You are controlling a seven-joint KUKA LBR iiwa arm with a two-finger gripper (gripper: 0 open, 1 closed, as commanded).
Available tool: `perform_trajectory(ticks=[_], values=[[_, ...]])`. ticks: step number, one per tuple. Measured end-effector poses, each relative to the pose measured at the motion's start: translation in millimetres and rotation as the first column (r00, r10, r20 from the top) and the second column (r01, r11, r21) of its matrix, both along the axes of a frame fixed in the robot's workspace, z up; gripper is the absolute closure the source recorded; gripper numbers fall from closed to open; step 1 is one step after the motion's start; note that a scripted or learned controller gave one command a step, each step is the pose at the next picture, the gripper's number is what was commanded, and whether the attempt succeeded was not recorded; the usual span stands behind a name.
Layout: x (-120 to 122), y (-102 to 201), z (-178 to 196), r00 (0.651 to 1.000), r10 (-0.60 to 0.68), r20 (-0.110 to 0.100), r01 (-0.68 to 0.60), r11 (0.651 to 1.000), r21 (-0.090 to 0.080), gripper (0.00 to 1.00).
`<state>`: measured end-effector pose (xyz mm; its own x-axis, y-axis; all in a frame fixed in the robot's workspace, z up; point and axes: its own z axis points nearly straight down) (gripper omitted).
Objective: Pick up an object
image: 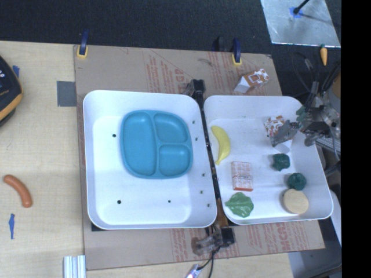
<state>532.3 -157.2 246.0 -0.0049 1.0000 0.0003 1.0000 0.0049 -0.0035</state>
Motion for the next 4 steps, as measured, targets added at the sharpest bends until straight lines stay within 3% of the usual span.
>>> perform_trajectory(ticks=[1, 2, 3, 4], values=[[-27.0, -37.9, -104.5, 1.0, -0.001, -0.002, 0.001, 1.0, -0.001, 0.0], [43.1, -54.7, -154.7, 1.0, 0.001, 0.0, -0.001, 1.0, -0.001, 0.0], [-10.3, -31.4, -154.5, 1.0, 0.0, -0.001, 0.0, 1.0, 0.0, 0.0], [57.4, -54.9, -153.7, 1.0, -0.002, 0.002, 0.002, 1.0, 0.0, 0.0]])
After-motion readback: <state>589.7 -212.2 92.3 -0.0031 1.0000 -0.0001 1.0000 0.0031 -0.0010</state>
